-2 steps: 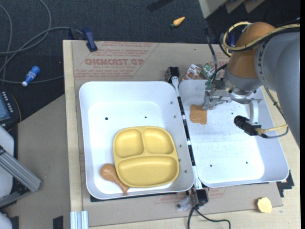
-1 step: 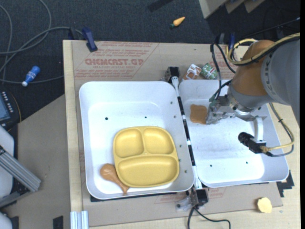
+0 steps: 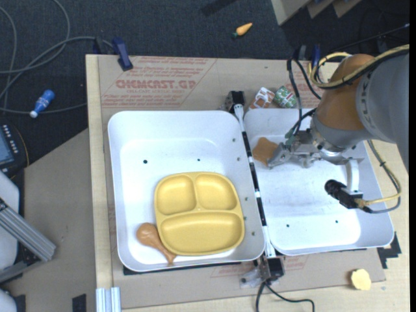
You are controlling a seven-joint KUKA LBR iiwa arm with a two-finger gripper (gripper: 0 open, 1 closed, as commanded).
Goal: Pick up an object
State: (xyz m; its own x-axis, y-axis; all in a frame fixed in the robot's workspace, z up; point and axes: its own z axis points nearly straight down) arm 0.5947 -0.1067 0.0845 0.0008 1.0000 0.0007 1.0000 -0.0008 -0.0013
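Camera view, looking down: gripper (image 3: 281, 157) low over the right bin (image 3: 325, 239), just beside a brown flat piece (image 3: 262, 149) lying close against that bin's left wall. Cannot tell whether open or closed. Best to come straight down over the piece, square to the wall, then close. Little room toward that wall; open floor toward the bin's middle and front.
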